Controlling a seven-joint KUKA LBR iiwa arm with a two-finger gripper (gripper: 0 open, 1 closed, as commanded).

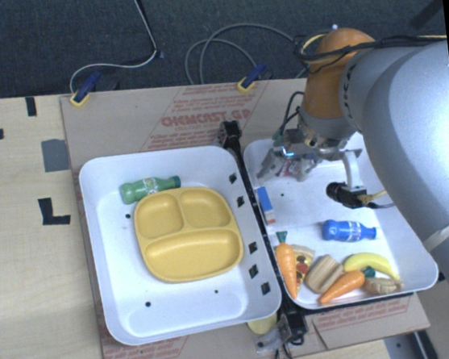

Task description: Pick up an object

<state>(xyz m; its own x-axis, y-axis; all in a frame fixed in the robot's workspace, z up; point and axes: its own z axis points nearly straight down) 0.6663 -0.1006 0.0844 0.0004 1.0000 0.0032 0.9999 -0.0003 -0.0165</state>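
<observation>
My gripper [284, 162] hangs low over the far left part of the right bin [401, 230], its grey fingers spread open with nothing between them. Just in front of it, by the bin's left wall, lies a small blue and white packet [265, 204]. A blue bottle [348, 230] lies on its side in the middle of the bin. Along the near edge are a carrot [287, 266], a second carrot [341, 284], a bread roll [321, 272] and a banana [367, 262].
The left bin [105, 230] holds a yellow divided plate [188, 232] and a green bottle [150, 188] lying behind it. A black clamp rail [248, 204] runs between the bins. The grey arm [413, 127] covers the right bin's far right side.
</observation>
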